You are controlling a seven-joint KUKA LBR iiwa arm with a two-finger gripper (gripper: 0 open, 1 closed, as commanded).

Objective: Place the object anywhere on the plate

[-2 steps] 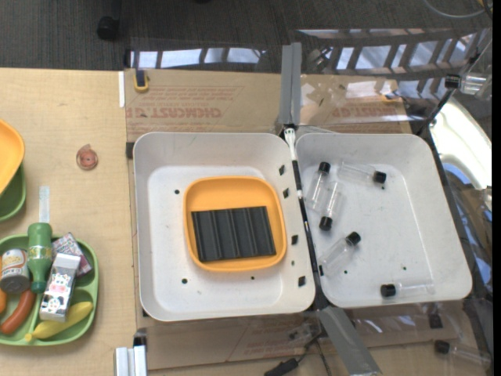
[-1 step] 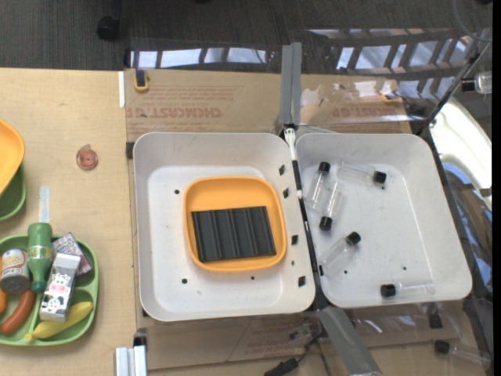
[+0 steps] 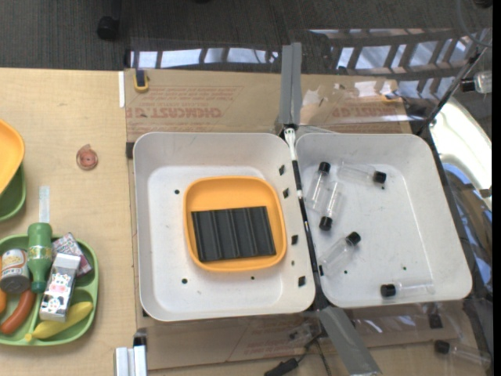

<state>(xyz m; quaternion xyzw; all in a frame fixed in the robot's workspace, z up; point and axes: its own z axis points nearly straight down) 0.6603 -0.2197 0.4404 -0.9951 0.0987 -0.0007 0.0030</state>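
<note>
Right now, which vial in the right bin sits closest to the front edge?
The vial lying along the right bin's front wall, black cap pointing left; the others sit farther back.

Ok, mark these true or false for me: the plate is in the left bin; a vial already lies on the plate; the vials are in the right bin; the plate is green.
1. The orange plate sits in the left bin: true.
2. A vial lies on the plate: false; it carries just a dark ribbed insert.
3. The clear vials with black caps lie in the right bin: true.
4. The plate is green: false; it is orange.
</note>
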